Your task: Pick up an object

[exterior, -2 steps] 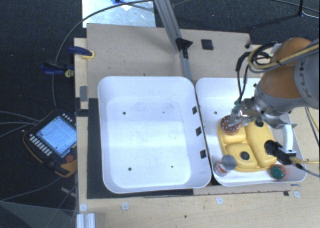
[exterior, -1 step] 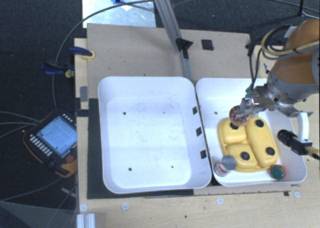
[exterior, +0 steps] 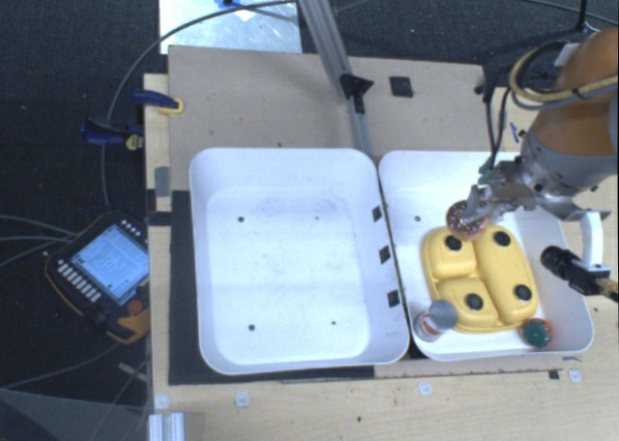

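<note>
In the right bin (exterior: 411, 188) lies a big yellow moulded piece (exterior: 481, 279) with black dots on its lobes. At that piece's far edge rests a small brown ring-shaped object (exterior: 466, 221). My gripper (exterior: 481, 205) hangs just above and to the right of the ring, at the end of the grey arm with the orange band (exterior: 580, 105). I see nothing held in it. A small grey-capped object (exterior: 436, 318) sits in the bin's near left corner, and a green and red ball (exterior: 537, 334) lies in the near right corner.
The left bin (exterior: 208, 236) stands beside the right one, their rims touching mid-bench. A grey pole (exterior: 324, 23) slants in from the top to the bins' far junction. A teach pendant (exterior: 102, 270) lies off the bench at left. Clamps (exterior: 155, 102) grip the bench's left edge.
</note>
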{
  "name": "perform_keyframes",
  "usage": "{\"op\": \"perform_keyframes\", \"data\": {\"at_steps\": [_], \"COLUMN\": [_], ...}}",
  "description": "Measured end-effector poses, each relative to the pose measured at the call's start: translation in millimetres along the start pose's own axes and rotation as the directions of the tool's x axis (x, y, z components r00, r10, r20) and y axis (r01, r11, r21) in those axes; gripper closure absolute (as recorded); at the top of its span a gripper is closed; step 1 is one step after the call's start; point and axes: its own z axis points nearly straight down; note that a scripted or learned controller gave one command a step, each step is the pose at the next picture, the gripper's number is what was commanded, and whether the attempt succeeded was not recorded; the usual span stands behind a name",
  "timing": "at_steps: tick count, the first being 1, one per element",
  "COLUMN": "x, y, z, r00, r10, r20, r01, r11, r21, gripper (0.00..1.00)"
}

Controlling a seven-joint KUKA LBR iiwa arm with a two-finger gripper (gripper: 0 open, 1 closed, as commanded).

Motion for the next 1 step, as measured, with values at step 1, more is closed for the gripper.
{"op": "perform_keyframes", "data": {"at_steps": [1], "x": [46.1], "y": [9.6], "z": [-3.2], "r00": [1.0], "r10": [-0.005], "r20": [-0.001], "r01": [0.005], "r11": [1.0], "r21": [0.0], "gripper": [1.0]}}
